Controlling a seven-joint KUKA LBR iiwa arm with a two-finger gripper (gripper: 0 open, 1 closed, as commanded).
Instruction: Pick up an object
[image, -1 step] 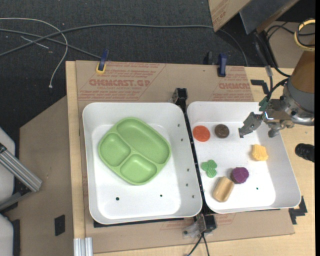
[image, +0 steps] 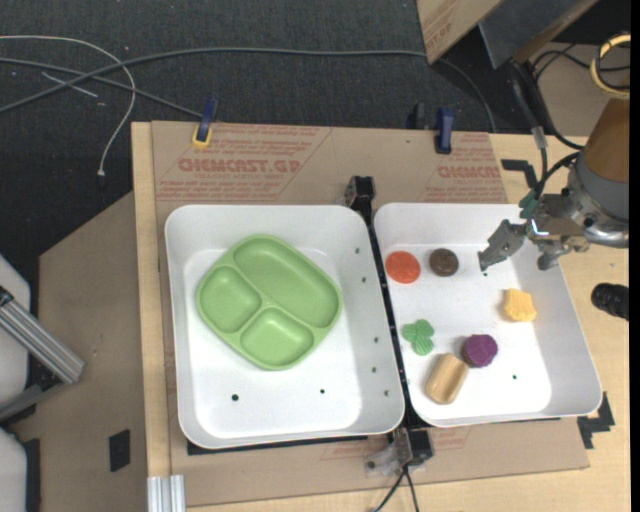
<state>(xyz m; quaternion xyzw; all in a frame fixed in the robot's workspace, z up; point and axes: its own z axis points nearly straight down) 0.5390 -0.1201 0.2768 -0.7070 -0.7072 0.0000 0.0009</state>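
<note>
Pincer (image: 520, 252) hangs over the upper right part of the right bin (image: 560, 400), its two dark fingers spread apart with nothing between them. Behind it the grey arm (image: 605, 190) enters from the right edge, its orange band above the wrist, the wrist bent so the fingers point down and leftward.

Just left of the pincer lie a brown round piece (image: 444, 262) and, beyond that, an orange disc (image: 403, 266). Below the pincer sits a yellow lump (image: 518, 305). Further below and to the left are a purple ball (image: 480, 350), a tan cylinder (image: 447, 379) touching or nearly touching it, and a green clover-shaped piece (image: 418, 336).

Well to the left, the left bin (image: 200, 400) holds a green divided plate (image: 268, 300). Both bins rest on a cardboard sheet (image: 250, 165) on the bench, printed in red with what reads as "CHEMCAST GP". Two clamps, one blue and yellow (image: 207, 121) and one blue (image: 444, 128), grip its far edge.
</note>
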